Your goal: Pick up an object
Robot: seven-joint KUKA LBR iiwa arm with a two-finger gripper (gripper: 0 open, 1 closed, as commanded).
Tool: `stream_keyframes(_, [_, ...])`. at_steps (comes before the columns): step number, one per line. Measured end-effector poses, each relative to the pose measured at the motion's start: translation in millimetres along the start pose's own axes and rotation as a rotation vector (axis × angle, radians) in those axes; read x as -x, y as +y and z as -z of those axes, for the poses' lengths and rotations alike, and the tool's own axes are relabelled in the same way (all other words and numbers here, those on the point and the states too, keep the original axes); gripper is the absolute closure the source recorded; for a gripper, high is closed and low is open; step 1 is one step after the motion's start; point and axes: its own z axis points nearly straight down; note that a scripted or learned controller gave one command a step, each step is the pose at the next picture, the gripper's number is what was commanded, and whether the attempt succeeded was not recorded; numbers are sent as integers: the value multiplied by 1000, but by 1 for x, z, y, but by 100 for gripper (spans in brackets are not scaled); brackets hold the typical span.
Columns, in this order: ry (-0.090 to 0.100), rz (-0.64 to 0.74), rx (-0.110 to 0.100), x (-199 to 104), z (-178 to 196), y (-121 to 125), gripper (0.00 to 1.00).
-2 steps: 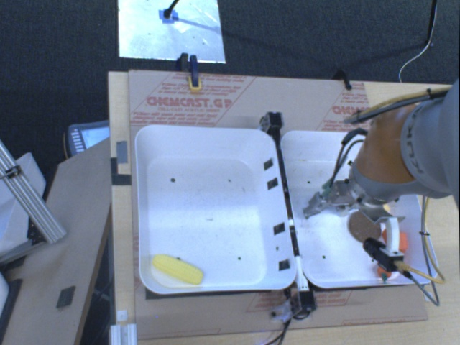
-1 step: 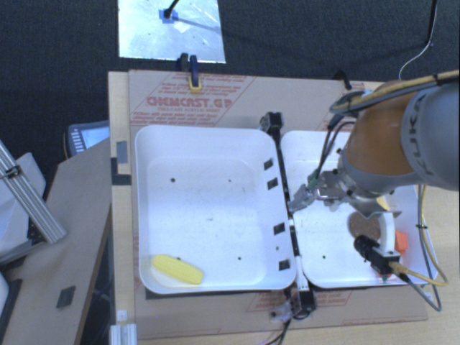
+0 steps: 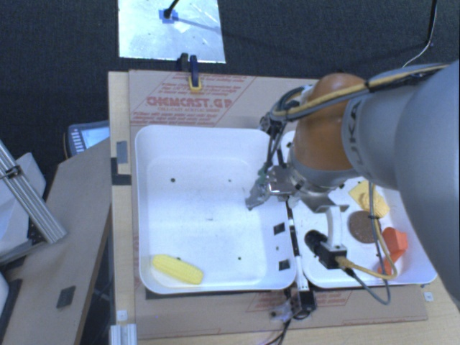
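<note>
Starting nearest the camera: a yellow corn-cob-shaped toy lies flat in the front-left corner of the left bin, long axis running roughly along the front wall, well apart from anything else. It's the obvious pick candidate. Judging by look, prob. light moulded plastic or foam, stiff enough to take a pinch, surface a bit bumpy so not very slippery, not fragile. Best hold: across the short width at mid-length, fingers either side of the cob, approaching from straight above. Its closeness to the front wall may crowd one finger; a grip at the tapered ends would likely squirt it out.

Right bin, front part: an orange block near the right wall, a brown disc-like item just beside it, a yellow piece a little further back. These sit partly under the arm and cables, so shapes are hard to read. Disc looks flat and thin, awkward to pinch; orange block seems rigid w/ flat faces, easier.

Mid-depth: the gripper hangs over the right side of the left bin, near the divider btwn the bins, well apart from the corn toy. Can't tell whether it is spread or closed; nothing visibly held in it.

Further back: the grey arm w/ orange band comes in from the right. Behind the bins, a cardboard sheet w/ red print lies under them.
</note>
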Motion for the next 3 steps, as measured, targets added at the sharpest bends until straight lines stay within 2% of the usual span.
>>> stream_keyframes(1, [-2,-5,24,-15,160,103,0])
stream_keyframes(2, [-4,-1,4,-14,161,98,100])
stream_keyframes(3, [-3,-7,1,-50,126,130,100])
